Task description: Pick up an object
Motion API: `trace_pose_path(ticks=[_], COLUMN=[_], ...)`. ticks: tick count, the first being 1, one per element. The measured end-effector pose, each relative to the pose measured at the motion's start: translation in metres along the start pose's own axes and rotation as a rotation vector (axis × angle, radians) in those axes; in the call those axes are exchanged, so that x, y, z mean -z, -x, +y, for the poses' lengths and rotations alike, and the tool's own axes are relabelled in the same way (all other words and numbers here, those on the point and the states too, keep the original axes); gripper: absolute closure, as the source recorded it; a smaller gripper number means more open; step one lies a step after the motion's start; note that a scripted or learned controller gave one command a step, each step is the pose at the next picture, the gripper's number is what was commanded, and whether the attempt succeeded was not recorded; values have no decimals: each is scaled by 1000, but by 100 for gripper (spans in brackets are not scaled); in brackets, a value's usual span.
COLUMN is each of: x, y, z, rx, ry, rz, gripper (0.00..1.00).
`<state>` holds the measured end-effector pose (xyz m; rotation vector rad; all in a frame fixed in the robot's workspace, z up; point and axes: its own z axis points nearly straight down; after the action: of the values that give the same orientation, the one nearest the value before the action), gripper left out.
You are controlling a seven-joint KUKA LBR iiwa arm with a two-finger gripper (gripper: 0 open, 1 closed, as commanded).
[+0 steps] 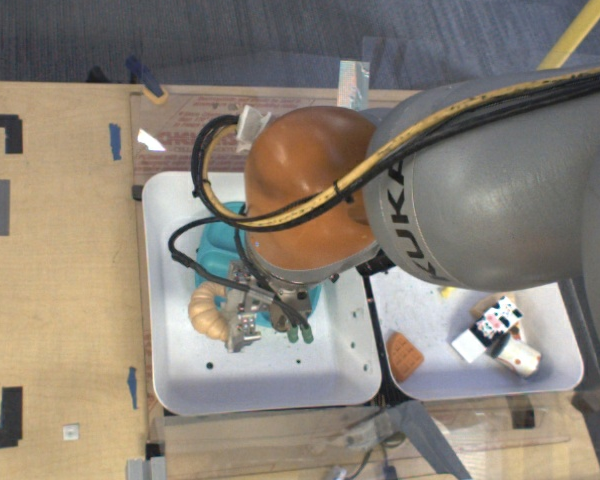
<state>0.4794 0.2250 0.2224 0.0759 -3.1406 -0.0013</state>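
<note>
The jaws hang low over the left bin, below the orange wrist band. Two dark green-tipped fingers point down toward the bin floor on the right side of the tool, and a metal bracket part sits on its left side. Whether the jaws are wide or narrow cannot be told from this angle, and nothing is seen gripped between them.

Just left of the jaws lies a tan croissant-shaped object, curved, resting on the bin floor; it is just beside the metal bracket part, and contact cannot be confirmed. Behind it, partly hidden under the wrist, lies a teal object, also in the left bin. Black and yellow cables loop from the wrist over the upper part of this bin.

The grey arm link crosses above the right bin from the right edge of the view. In the right bin, an orange waffle-patterned piece lies against the left wall near the divider. Well apart from it, toward the right side, a small black-and-white toy lies touching a pale cup-like object.

Both bins stand on the desk, whose tan surface carries black corner marks and blue tape pieces.
</note>
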Motion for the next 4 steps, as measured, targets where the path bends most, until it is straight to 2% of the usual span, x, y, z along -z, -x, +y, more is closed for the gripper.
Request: trace_pose_path(ticks=[1,4], x=[-40,-7], y=[16,20], z=[-1,3], rx=[-525,-519], ry=[-2,8], rz=[2,-11], gripper=[100,100])
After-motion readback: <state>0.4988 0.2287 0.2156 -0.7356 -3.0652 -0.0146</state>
